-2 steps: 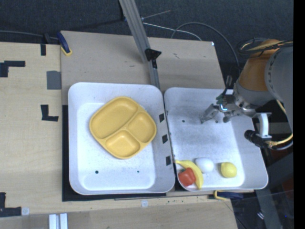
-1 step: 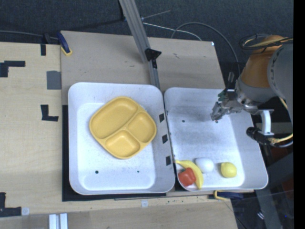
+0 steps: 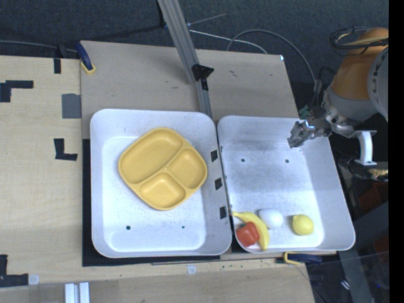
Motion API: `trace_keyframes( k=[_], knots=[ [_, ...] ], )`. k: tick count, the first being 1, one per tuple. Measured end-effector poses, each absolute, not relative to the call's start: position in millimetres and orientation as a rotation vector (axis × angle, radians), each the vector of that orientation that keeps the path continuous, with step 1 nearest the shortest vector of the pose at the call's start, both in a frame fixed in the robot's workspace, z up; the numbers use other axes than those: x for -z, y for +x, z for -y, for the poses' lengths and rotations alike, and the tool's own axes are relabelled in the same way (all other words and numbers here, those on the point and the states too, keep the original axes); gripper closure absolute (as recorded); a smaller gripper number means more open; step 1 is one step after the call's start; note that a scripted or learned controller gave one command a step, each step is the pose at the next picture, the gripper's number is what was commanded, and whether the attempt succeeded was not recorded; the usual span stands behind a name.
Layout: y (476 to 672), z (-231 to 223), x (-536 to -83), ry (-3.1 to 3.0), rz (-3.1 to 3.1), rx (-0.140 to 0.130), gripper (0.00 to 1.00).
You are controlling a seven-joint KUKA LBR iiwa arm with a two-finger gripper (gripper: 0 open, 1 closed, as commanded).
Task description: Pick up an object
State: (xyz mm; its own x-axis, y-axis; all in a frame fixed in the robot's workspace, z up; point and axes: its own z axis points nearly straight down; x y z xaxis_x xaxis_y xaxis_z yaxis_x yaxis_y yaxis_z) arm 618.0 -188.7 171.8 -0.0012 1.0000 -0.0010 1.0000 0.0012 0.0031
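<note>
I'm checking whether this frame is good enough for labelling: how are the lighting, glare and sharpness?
Camera view: even, soft light with faint shadows; no strong glare on the white bins; the whole frame is slightly soft, so the gripper reads as a blurred grey shape; the yellow plate and the small items at the right bin's near edge stay distinguishable by colour.

So the bench (image 3: 38,169) is carrying two white bins side by side, with the left bin (image 3: 104,169) holding a yellow divided plate (image 3: 162,168) tilted at an angle. A grey metal bar (image 3: 183,43) is running down from the top toward the gap between them, and a blue-and-yellow clamp (image 3: 86,58) is sitting at the board's far left corner.
</note>
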Motion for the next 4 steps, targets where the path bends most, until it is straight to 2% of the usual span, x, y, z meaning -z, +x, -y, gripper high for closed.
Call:
trace_keyframes(
  k=[1, 2, 4],
  knots=[
    [624.3, 188.6, -234.8, 2.215, -2.219, -0.005, 1.00],
    [625.3, 188.2, -266.4, 2.217, -2.221, -0.003, 1.00],
    [617.2, 81.7, -262.9, 2.215, -2.231, 0.000, 1.00]
  ],
)
